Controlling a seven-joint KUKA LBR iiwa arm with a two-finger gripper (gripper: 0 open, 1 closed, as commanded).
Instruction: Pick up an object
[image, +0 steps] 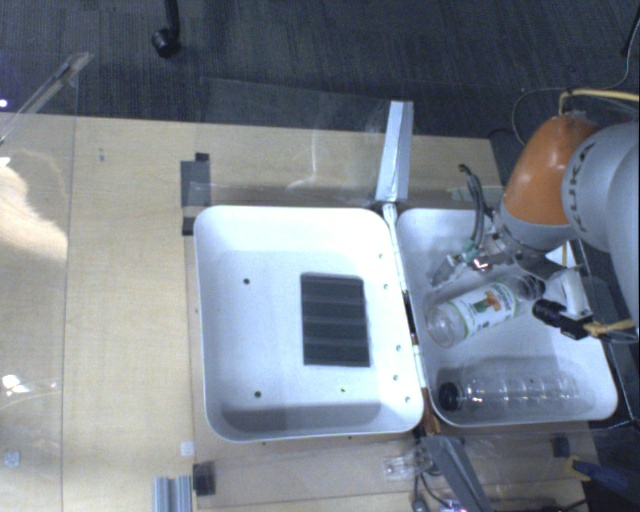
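Observation:
In the right bin, a clear bottle with a green and white label lies on its side, tilted up to the right. A second clear ribbed bottle with a black cap rests along the bin's near wall. In the middle of the left bin a dark ribbed rectangular block lies flat. My gripper is low in the right bin's far part, just above the labelled bottle's upper side. Nothing is visibly held in it. The arm's orange band sits above it.
A metal divider post rises behind the seam between the bins. Cables and a black fitting hang off the arm at the right bin's right side. Bare wooden bench spreads to the left of the bins.

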